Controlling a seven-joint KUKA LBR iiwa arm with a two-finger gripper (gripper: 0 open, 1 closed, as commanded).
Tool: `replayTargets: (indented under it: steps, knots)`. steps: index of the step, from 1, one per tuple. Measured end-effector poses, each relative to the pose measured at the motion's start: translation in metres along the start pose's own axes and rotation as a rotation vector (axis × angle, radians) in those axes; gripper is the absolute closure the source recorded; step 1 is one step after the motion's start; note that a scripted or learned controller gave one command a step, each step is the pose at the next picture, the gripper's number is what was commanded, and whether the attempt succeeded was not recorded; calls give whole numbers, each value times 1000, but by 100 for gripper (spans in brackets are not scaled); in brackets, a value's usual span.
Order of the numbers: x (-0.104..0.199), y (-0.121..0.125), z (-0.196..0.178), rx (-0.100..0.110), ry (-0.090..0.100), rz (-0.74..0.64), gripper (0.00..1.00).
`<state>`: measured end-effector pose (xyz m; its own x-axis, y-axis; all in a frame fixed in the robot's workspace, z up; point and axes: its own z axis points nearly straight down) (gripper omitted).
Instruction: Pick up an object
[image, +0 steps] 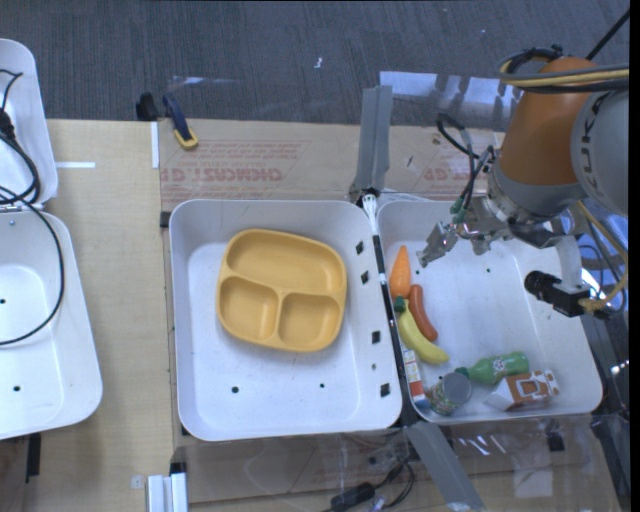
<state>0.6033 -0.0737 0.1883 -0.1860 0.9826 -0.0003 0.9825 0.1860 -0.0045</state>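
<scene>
- Carrot (400, 270), sausage (422, 312) and banana (420, 342) lie bunched against the right bin's (520, 275) left wall, likely awkward for a grasp there
- Gripper (452, 235) hovers above the carrot, jaws part-open, holding nothing
- Yellow tray (283, 290) sits in the left bin (200, 320)

robotics lab: arm (560, 110) over white bins (200, 330) on bench (110, 170)
</scene>
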Motion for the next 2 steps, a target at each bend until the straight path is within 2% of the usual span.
replayTargets:
  steps: [1,2]
  knots:
    - [17,-62,-3,1,1,-128,0]
    - [3,-13,0,-1,0,-296,0]
